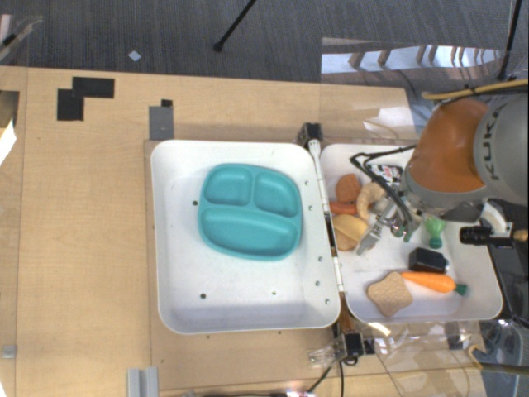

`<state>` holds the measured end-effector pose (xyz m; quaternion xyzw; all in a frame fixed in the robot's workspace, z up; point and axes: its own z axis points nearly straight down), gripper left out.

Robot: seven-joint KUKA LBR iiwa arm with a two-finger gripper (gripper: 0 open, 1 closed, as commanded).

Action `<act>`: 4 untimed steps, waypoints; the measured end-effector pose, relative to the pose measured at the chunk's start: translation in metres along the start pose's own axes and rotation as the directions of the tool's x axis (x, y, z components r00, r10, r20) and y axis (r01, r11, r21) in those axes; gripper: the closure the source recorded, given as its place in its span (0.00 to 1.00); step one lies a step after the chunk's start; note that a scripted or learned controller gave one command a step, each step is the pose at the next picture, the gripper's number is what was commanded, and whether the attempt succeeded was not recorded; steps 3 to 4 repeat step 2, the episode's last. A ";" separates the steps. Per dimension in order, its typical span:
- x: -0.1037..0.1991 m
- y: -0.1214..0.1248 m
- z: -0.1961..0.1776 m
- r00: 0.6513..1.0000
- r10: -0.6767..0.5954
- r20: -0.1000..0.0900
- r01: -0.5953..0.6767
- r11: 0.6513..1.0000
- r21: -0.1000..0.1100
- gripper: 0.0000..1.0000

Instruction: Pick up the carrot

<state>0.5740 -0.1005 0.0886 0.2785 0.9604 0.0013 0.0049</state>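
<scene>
Orange carrot (430, 282) lies flat along the front of the right bin (476, 268), nothing on top, so probably easy to reach. Gripper (386, 232) hovers over that bin's middle, fingers apart and empty, seemingly not yet lined up.

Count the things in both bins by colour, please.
Teal: 1, plate
Orange: 1, carrot
Tan: 1, bread
Black: 1, block
Green: 1, green bit
Brown: 1, roll
Yellow: 1, yellow lump
Red: 1, stick
Total: 8 in plain sight; the gripper may hide more.
</scene>
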 end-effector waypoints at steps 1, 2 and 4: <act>-0.019 0.029 0.001 0.971 0.239 -0.026 -0.238 0.971 0.026 0.00; -0.024 0.033 -0.011 0.972 0.234 -0.006 -0.234 0.972 0.012 1.00; -0.024 0.033 -0.011 0.972 0.234 -0.006 -0.234 0.972 0.012 1.00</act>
